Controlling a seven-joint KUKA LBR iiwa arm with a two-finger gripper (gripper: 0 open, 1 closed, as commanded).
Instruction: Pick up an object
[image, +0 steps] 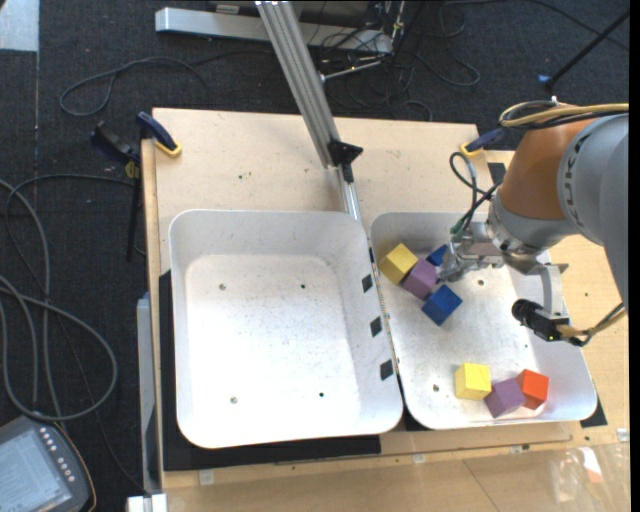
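The right bin (560, 395) holds several small blocks. A yellow block (398, 263), a purple block (421, 279) and a blue block (441, 304) cluster near its upper left. Another small blue block (438, 257) peeks out right beside my gripper. Near the bin's front edge lie a second yellow block (473, 381), a purple block (504, 396) and an orange block (535, 386). My gripper (455, 262) hangs low over the upper cluster, just right of the purple block, below the grey arm with its orange band (535, 180). The wrist hides the fingertips.
The left bin (190, 300) sits beside the right one, the two rims meeting at the middle. A slanted metal pole (305, 85) crosses above the bench at the back. Cables hang off the wrist on the right. A clamp (158, 135) sits at the bench's back left corner.
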